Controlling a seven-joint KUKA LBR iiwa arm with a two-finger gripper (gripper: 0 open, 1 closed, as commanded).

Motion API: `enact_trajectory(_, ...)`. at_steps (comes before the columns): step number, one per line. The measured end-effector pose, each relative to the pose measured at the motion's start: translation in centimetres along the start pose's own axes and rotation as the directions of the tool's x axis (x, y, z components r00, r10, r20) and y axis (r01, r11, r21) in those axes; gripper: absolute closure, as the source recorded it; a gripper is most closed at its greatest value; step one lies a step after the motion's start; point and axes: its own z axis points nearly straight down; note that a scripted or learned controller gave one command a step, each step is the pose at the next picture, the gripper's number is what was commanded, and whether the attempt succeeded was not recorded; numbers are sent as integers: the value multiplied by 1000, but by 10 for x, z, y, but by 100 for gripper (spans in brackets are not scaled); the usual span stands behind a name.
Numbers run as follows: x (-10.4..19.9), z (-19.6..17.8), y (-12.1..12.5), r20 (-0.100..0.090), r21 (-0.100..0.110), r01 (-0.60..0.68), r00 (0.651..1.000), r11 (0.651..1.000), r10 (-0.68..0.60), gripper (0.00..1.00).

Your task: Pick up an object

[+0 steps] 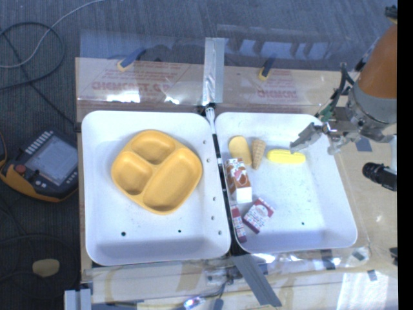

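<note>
Only blurred print on cartons (240, 179)

You see the bench (381, 205) carrying two shallow white bins touching side by side, the left bin (97, 192) just beside the right bin (329, 199), with a taped clear sheet (161, 76) lying on the bench along the far side of the left bin.

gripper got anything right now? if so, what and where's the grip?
Nothing held. The gripper hovers over the right bin, near the right end of the yellow block, with nothing between its fingers.
</note>
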Motion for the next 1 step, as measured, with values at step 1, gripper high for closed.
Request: enact_trajectory(1,5,172,59,2,0,49,999,999,-49,0)
